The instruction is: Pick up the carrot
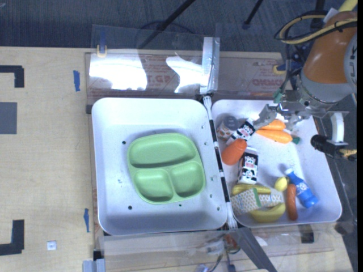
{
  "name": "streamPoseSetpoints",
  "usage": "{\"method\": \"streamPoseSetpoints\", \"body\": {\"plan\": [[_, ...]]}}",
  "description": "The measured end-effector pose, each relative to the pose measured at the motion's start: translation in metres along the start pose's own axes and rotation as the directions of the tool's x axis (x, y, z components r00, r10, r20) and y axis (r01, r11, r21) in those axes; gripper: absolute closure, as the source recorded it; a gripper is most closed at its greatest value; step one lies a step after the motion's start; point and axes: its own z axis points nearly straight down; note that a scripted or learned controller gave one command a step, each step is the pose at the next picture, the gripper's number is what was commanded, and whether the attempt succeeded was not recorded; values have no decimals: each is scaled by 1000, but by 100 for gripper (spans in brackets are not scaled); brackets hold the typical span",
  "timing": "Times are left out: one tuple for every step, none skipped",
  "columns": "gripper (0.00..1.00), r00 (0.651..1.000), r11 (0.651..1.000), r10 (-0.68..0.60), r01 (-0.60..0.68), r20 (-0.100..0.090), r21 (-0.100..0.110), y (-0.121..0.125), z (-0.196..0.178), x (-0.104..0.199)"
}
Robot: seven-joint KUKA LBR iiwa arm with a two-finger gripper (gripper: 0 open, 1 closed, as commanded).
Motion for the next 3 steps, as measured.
{"method": "streamPoseSetpoints", "body": {"plan": [[0, 999, 999, 45, -45, 0, 1, 9, 45, -45], [0, 994, 994, -109, 109, 0, -3, 11, 103, -85], [100, 994, 994, -108, 108, 0, -4, 11, 93, -85]]}}
